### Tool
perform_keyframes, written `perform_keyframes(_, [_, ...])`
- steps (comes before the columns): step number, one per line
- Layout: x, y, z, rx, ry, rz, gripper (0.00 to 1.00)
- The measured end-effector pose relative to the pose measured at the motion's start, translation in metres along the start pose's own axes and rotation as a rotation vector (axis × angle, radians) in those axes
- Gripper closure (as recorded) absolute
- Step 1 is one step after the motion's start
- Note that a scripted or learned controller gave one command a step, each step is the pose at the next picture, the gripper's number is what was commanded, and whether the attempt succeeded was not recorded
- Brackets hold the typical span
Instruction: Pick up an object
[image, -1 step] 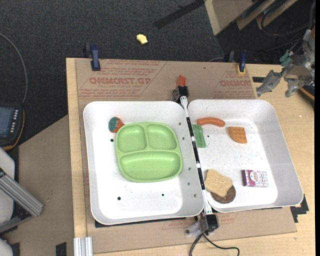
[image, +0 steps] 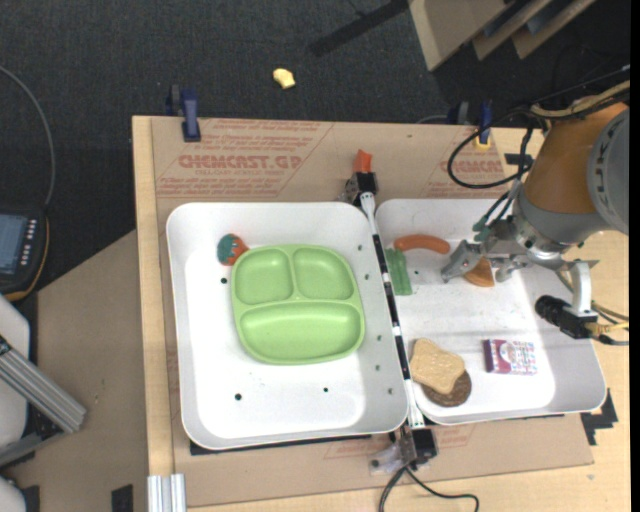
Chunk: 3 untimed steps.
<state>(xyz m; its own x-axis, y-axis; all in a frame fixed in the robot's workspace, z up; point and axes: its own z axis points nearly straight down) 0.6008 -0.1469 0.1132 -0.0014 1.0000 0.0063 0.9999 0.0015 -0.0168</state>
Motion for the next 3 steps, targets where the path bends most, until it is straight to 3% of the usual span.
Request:
perform_keyframes(1, [-0.058,0.041,-0.055,-0.025,-0.012,0.004,0.00])
perform_keyframes(2, [-0.024,0.020,0.034,-0.008,-0.002,0.000,0.00])
perform_keyframes(3, [-0.026,0.023,0.017,-0.021,-0.008,0.001,1.00])
